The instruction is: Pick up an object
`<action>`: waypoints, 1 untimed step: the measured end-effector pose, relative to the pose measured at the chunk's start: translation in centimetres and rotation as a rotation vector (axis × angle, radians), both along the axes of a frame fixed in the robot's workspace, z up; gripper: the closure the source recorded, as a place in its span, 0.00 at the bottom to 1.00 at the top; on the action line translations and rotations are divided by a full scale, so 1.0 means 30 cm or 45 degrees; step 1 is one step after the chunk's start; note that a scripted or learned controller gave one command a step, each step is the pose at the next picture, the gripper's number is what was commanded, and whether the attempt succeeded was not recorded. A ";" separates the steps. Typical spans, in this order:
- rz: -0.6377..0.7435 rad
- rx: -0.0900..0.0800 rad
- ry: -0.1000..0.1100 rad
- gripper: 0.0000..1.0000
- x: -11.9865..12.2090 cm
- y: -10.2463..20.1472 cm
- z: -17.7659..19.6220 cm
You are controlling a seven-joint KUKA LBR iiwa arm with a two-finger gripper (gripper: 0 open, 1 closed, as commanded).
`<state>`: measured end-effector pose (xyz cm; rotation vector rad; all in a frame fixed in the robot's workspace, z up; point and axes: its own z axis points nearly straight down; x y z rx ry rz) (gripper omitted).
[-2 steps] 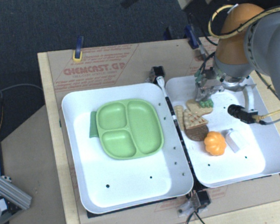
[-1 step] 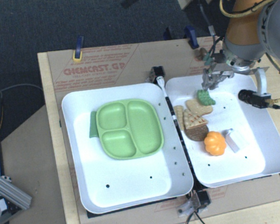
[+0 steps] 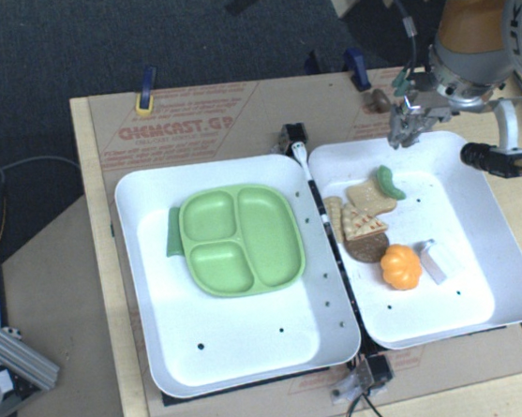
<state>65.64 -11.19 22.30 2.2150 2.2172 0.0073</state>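
Lying in the right bin (image 3: 489,222), the things to pick up form a small cluster near its left wall: an orange ball-shaped fruit (image 3: 401,267), a waffle-patterned piece (image 3: 363,226) just above it with a dark brown round piece (image 3: 368,249) under its lower edge, a tan slice (image 3: 372,196) above that, and a small green piece (image 3: 387,180) touching the slice's upper right corner. A little grey block (image 3: 430,260) sits just right of the orange fruit. The claw (image 3: 407,134) hangs over the bin's far rim, well apart from the cluster (whether it is open or closed cannot be told, and nothing shows between its tips). The grey arm (image 3: 472,45) reaches in from beyond the bin's far right corner. Left of that bin lies the second bin (image 3: 164,337), holding a green divided tray (image 3: 242,239). Both bins rest on the brown surface (image 3: 102,147).
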 end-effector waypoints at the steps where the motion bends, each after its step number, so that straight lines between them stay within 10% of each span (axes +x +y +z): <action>1: 0.003 0.003 0.011 1.00 0.017 0.169 -0.027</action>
